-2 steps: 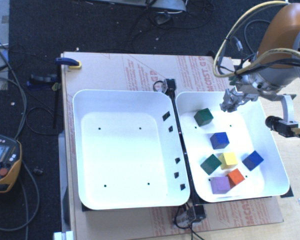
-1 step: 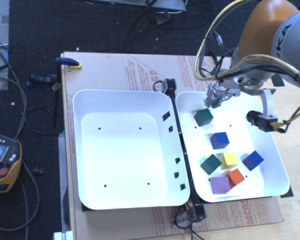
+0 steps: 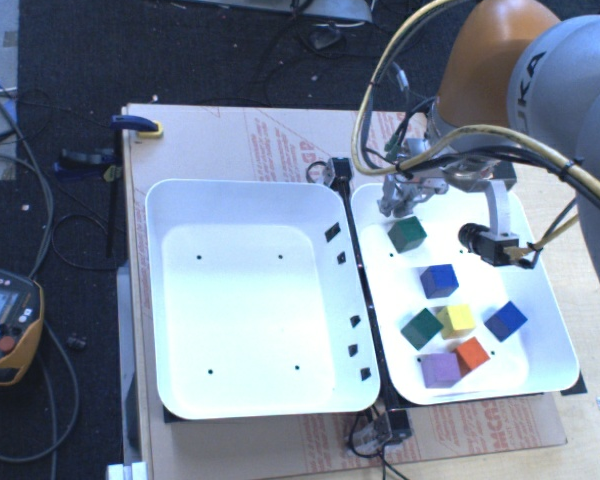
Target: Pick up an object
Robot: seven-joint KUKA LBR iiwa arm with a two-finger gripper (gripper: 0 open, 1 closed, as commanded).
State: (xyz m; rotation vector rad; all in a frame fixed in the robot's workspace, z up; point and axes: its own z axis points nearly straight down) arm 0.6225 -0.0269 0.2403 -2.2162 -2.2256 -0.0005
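Note:
My gripper (image 3: 404,196) hangs over the far end of the right bin (image 3: 555,298), open with nothing between its fingers. Just in front of it, a dark green cube (image 3: 407,234) lies on the bin floor, apart from the fingertips. Nearer the front lie a blue cube (image 3: 439,280), a second green cube (image 3: 421,328), a yellow cube (image 3: 459,319), another blue cube (image 3: 506,320), an orange cube (image 3: 471,354) and a purple cube (image 3: 441,369).
The left bin (image 3: 170,268) stands beside the right one, with a black divider (image 3: 355,268) between them. A black part of the wrist (image 3: 485,241) and cables (image 3: 480,153) hang over the right bin's far right. A handheld pendant (image 3: 5,323) lies at the far left.

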